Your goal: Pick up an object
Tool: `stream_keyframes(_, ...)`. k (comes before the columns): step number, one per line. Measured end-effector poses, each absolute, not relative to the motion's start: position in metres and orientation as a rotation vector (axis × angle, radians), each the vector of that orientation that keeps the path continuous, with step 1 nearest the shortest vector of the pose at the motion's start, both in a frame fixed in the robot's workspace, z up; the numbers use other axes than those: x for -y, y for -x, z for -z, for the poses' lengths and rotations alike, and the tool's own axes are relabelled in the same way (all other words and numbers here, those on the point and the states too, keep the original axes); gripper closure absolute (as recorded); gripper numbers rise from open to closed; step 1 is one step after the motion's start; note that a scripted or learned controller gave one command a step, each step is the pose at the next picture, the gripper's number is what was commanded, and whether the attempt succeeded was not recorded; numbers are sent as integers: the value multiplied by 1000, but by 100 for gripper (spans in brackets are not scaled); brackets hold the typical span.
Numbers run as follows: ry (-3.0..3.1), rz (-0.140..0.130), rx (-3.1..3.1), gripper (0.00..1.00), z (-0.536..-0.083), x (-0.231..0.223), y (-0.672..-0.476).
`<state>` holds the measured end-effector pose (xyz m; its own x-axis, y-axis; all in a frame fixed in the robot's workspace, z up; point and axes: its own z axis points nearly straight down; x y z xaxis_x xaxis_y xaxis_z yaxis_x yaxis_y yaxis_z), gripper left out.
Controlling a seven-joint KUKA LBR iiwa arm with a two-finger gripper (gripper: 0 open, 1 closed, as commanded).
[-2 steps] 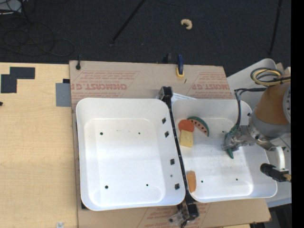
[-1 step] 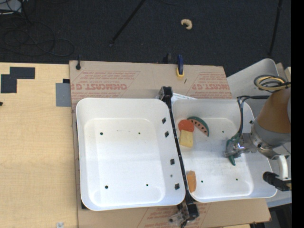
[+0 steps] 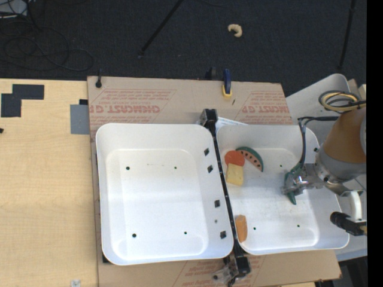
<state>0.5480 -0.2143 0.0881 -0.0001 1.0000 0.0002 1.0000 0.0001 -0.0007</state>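
Note:
The right bin (image 3: 311, 235) holds a red piece (image 3: 234, 158), a watermelon slice (image 3: 252, 156) beside it and a pale yellow block (image 3: 235, 174) just below them, all near the bin's left wall. An orange piece (image 3: 240, 226) lies at the bin's front left corner. My gripper (image 3: 292, 187) hangs over the right part of this bin, well right of these objects. Its teal fingers point down and left toward the bin floor. I see nothing between them.
The left bin (image 3: 114, 160) lies beside the right one, with a black divider (image 3: 216, 178) between them. A clamp (image 3: 227, 84) stands on the cardboard at the back. A small curled object (image 3: 236, 29) lies on the dark floor beyond.

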Motion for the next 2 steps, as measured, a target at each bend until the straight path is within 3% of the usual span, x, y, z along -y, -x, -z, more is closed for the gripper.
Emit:
stream_keyframes(1, 2223, 3, 2225, 100, -158, 214, -565)
stream_keyframes(2, 2221, 3, 2224, 100, -226, 186, -541)
